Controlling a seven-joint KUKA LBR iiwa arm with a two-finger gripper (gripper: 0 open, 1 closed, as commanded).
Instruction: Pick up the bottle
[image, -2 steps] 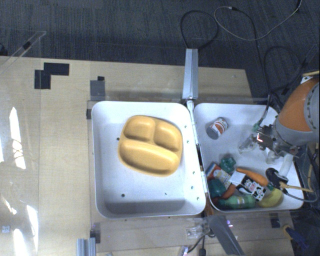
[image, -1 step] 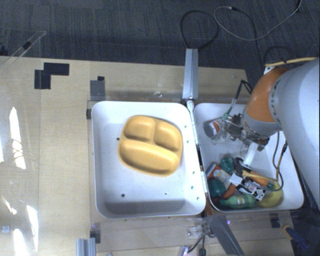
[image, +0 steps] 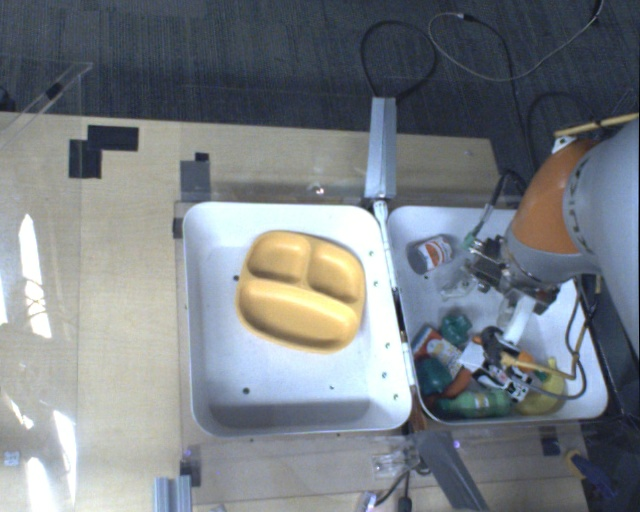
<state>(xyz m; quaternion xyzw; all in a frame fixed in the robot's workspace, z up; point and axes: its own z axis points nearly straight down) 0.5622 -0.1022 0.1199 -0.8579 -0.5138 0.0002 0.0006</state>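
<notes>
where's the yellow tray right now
The yellow tray lies in the left bin, roughly in its middle, across the divider from the right bin with its clutter, where the gripper works.

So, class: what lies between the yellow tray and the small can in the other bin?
In the camera view, the raised rims where the two bins meet lie between the yellow tray and the can.

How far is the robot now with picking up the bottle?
Done: the arm has reached over the right bin, and the gripper sits low near its far end. In hand: nothing that I can see; a clear item that may be the bottle lies beside the gripper, on the bin floor. Left: the grasp and the lift. The yellow tray in the left bin plays no part.
</notes>
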